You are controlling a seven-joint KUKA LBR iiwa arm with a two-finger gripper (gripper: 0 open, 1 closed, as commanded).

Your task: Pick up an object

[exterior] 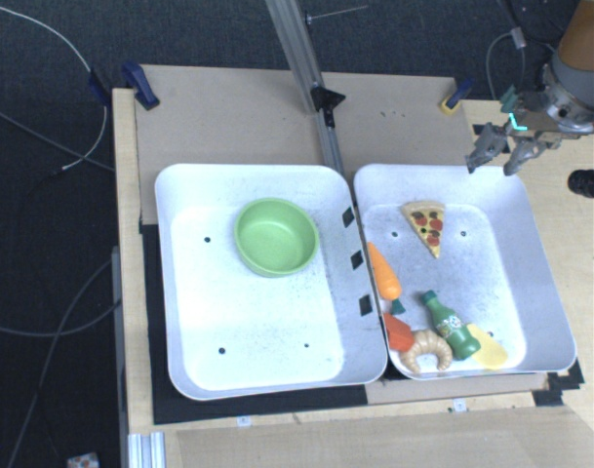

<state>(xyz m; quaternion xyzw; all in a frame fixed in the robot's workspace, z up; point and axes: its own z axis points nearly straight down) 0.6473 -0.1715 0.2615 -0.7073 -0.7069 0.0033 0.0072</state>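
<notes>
On the tan bench [228, 105] over dark carpet sit the left bin [179, 261], with a green bowl [276, 236] at its 12 o'clock, and the right bin [521, 252], holding a pizza slice [425, 224], carrot [382, 272], green bottle [450, 326] and half-hidden croissant [425, 350], while the arm, cut off at 2 o'clock, holds its empty gripper [498, 156], fingers apart.

Arm [579, 57] seemingly cropped at right edge

Two white bins [179, 291] [531, 252]; one green bowl [276, 236], pizza slice [425, 224], carrot [382, 272], green bottle [449, 326], croissant [428, 349], tomato [398, 332], yellow piece [491, 352].
</notes>
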